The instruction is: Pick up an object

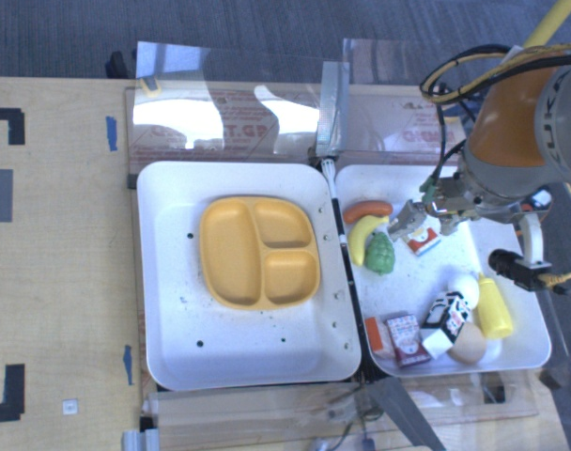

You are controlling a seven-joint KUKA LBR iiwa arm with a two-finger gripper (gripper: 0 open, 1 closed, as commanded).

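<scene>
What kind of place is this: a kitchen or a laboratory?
Probably a robot laboratory, not a kitchen: a KUKA arm reaches over two white bins on a wooden bench, with toy food such as a plastic banana.

yellow divided plate (259, 251), white bins (163, 280), green fruit (379, 252).

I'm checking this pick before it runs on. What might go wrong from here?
The claw hangs among crowded items: a green piece, a banana and a red-and-white packet lie close together, so it may nudge neighbours or close on two. The small rounded pieces could also slip out.
</scene>
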